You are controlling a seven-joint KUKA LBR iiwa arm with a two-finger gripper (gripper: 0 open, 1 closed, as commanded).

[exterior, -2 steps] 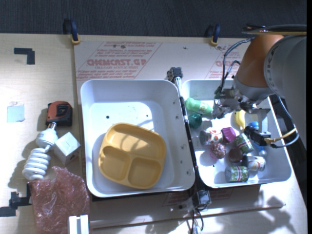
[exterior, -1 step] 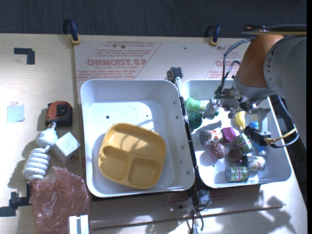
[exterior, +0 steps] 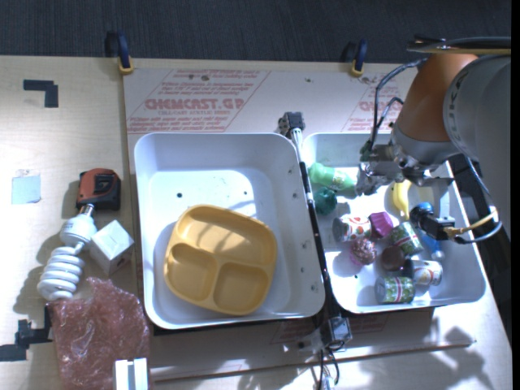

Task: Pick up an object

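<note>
Down in the right bin [exterior: 467, 287], claw [exterior: 375, 179] low over the toys; impossible to tell whether open or closed, or holding anything. Just left of claw, green object [exterior: 331, 175]. Just right, yellow banana-like piece [exterior: 400, 199]. Below, crowded pile: purple block [exterior: 380, 223], small cans [exterior: 396, 289]. Far left, yellow tray [exterior: 219, 258] in left bin [exterior: 154, 157].

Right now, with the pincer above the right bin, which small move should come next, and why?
Probably a short descent. The pincer hovers at the right bin's upper end, beside the green object; nothing shows between its fingers, so no object is picked yet.
</note>
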